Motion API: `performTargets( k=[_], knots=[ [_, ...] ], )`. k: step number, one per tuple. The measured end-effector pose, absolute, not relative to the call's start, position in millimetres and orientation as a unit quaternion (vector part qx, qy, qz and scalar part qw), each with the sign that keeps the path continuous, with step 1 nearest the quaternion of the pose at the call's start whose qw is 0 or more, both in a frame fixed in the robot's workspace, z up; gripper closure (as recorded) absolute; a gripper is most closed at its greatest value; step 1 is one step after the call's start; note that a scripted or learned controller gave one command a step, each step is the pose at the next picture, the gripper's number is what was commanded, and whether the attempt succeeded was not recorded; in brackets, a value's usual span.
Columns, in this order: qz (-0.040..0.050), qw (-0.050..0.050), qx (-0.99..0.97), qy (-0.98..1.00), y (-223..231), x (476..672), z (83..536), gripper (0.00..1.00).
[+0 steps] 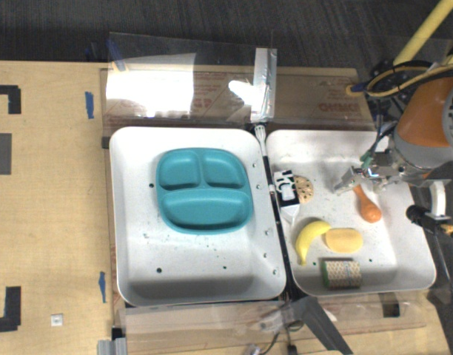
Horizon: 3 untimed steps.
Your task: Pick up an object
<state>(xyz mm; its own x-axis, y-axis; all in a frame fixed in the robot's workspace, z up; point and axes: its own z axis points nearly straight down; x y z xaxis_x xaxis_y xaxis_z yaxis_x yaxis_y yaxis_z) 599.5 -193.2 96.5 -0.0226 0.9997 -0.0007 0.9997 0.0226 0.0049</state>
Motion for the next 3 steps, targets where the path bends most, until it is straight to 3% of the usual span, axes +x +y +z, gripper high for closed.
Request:
performTargets(
  k=[1,2,3],
  knots=[
    [0.0018,0.003,0.699,0.715,-193,599.9,106,1.0],
    [0.0024,0.002,0.748,0.664,-141,602.6,192,1.0],
    [0.0024,0.002,0.747,0.664,-140,603.0,201,1.0]
  ],
)
